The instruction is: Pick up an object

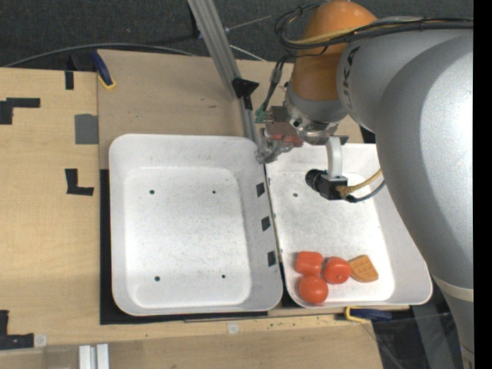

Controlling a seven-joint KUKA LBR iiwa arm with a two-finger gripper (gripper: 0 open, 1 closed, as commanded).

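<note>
In the right bin (338, 221), near its front edge, lie three round red objects (309, 263), (336, 270), (313, 290), bunched together. A small orange-tan piece (364, 268) rests just right of them. My gripper (267, 151) hangs at the far left corner of the right bin, over the rim between the two bins. It is well away from the red objects, and nothing shows in it.
The left bin (184, 221) is a wide white tray with a few dark dots on its floor. A slanted metal rail (219, 48) runs down to the bins' far edge beside the gripper. The grey arm covers the view's right side.
</note>
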